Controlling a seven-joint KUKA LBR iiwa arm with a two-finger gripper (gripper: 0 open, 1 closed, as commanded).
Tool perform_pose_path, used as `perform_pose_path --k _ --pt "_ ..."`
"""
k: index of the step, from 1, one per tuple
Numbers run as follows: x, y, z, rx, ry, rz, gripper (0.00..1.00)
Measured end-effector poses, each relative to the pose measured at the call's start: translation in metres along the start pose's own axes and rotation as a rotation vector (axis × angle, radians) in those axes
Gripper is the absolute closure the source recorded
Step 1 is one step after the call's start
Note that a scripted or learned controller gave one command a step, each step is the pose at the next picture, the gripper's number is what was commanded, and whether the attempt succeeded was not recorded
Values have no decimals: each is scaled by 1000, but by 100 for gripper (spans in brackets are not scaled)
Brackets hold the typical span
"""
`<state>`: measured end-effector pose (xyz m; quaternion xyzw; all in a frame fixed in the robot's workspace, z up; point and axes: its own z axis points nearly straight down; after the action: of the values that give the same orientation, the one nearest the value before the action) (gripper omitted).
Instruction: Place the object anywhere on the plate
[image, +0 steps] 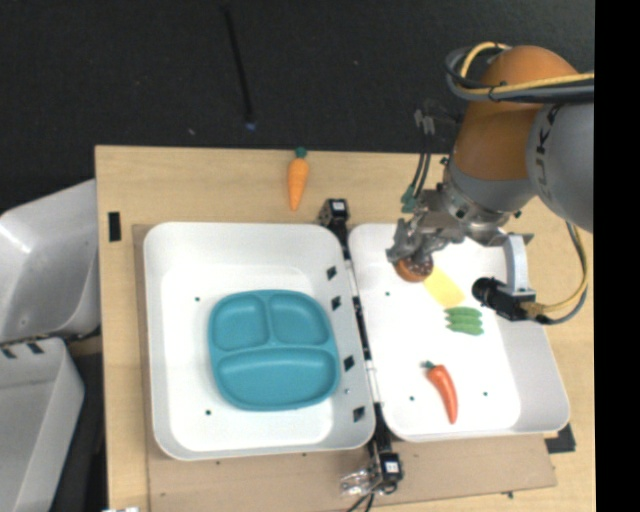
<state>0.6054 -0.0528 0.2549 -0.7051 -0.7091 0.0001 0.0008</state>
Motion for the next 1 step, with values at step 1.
perform_pose_path --k 1 --pt "55 -14 12 1 0 -1 100"
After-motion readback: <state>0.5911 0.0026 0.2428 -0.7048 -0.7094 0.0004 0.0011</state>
